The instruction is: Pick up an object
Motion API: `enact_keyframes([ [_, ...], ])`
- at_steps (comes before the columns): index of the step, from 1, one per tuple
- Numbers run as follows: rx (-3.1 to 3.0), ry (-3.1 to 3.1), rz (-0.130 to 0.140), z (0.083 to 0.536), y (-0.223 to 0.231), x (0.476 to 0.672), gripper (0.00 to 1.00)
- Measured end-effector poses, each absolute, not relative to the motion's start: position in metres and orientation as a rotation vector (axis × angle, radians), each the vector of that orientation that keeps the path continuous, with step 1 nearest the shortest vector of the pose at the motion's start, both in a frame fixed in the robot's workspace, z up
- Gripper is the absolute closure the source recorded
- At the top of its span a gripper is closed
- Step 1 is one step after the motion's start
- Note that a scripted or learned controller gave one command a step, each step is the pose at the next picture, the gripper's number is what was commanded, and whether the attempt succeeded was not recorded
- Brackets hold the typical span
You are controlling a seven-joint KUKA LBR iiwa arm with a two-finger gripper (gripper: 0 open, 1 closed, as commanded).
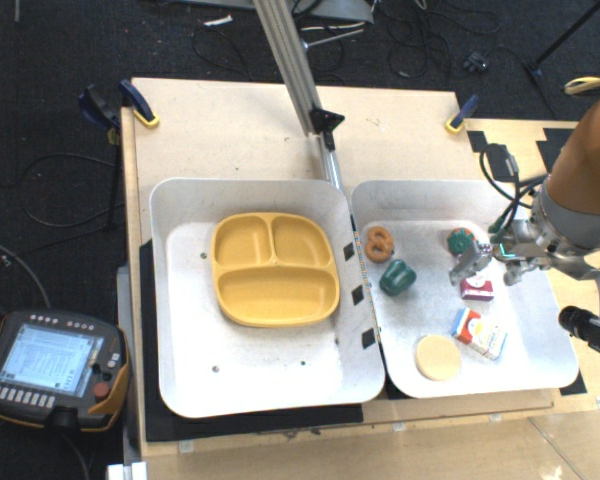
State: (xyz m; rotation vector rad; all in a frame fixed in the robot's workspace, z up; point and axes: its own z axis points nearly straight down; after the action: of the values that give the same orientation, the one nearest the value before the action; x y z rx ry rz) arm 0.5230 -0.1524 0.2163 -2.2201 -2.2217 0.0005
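The arm reaches in from the right, its gripper (490,261) hanging low over the right bin (540,363). The fingers (469,264) spread apart with nothing between them; one metal fingertip shows at the left, and the other side sits nearer the wrist body. Just below the gripper lies a small red-and-white packet (477,289), close under the fingers but not clasped by them. A dark green round object (462,239) sits just up and left of the gripper, near the bin's back wall. Further left in the same bin are a brown pretzel-shaped toy (379,243) and, just below it, a green pepper-like toy (397,277). Toward the front lie a pale yellow disc (439,357) and a red, white and blue carton (479,332), near each other. The left bin (180,368) holds a yellow divided plate (276,268) with three compartments. Both bins rest on the table (230,128).
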Motion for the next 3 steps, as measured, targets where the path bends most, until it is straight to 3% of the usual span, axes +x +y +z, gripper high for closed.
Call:
enact_keyframes([
  [2,-2.218,-2.219,0.004,0.113,-0.138,0.533,0.00],
  [3,-2.221,-2.221,0.000,0.095,-0.137,0.533,0.00],
])
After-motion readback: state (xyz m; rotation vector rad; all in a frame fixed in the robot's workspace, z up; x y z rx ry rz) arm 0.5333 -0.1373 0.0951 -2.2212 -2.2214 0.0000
